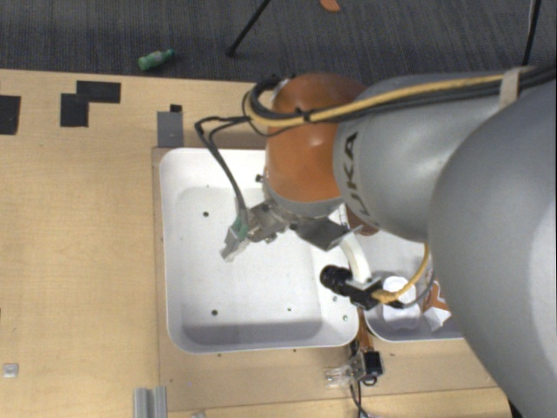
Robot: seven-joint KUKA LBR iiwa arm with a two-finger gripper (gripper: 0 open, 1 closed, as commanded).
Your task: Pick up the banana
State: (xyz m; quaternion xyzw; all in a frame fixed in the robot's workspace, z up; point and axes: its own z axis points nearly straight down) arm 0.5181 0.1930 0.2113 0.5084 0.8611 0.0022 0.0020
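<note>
Grey metal is filling the right half of the scene: the arm [435, 172] is reaching in from the right, its orange band [305, 146] sitting over the left white bin [187, 320], and the letters "KUKA" are reading sideways down the grey casing beside that band. A yellow cable [392, 98] is running along the top of the arm. The gripper [237, 238] is hanging low over the middle of the left bin, pointing toward the bin's left wall; whether it is open or closed cannot be told from this angle, and nothing is showing in its grasp. The banana cannot be made out; the arm is covering most of the right bin [409, 331], where only a sliver with some white and orange scraps is showing. The left bin's floor is lying open to the left and front of the gripper. Beyond the bench's far edge, a small green object [155, 58] is lying on the dark carpet.
</note>
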